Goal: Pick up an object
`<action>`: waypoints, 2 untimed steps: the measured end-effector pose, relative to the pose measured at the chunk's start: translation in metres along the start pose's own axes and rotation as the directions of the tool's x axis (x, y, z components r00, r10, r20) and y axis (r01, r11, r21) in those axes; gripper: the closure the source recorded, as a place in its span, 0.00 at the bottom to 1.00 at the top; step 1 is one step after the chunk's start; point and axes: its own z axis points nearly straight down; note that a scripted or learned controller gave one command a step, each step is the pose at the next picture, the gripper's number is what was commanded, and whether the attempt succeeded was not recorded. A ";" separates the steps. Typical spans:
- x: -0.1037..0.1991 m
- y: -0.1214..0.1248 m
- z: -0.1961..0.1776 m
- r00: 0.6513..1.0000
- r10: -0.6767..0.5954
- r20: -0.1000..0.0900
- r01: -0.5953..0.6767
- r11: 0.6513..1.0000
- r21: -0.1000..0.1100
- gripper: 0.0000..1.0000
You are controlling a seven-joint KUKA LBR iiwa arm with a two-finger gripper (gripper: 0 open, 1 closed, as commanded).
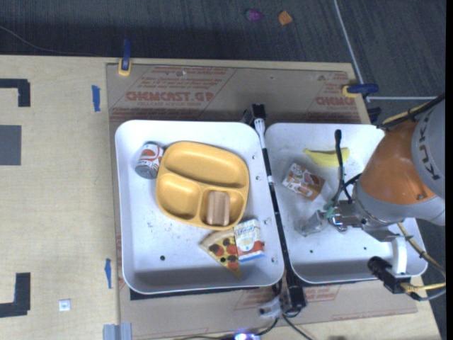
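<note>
Arm [407, 172]: grey with an orange band, reaching in from the right over the right bin [354, 271].
Gripper [311, 224]: low in the right bin, near its middle, pointing toward the divider between the bins; whether it is wide, narrow or holding anything cannot be told, as the tip is small and blurred.
Packet [303, 180]: small white and orange packet on the right bin's floor, up and left of the gripper, apart from it.
Banana [324, 157]: yellow, near the right bin's far wall, just beyond the packet.
Left bin [134, 261]: white, shallow, touching the right bin along one side.
Plate [202, 183]: yellow, divided into compartments, in the middle of the left bin.
Block [216, 207]: tan, lying in the plate's near right compartment.
Can [148, 160]: on its side at the plate's far left edge.
Pizza slice [222, 248]: toy wedge on the left bin's floor, near side of the plate.
Carton [248, 239]: small, white and blue, just right of the pizza slice, touching it.
</note>
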 end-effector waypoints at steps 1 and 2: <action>0.004 0.014 0.001 1.000 0.000 0.006 0.000 1.000 -0.005 0.00; 0.004 0.023 0.001 1.000 -0.001 0.004 0.001 1.000 -0.004 0.00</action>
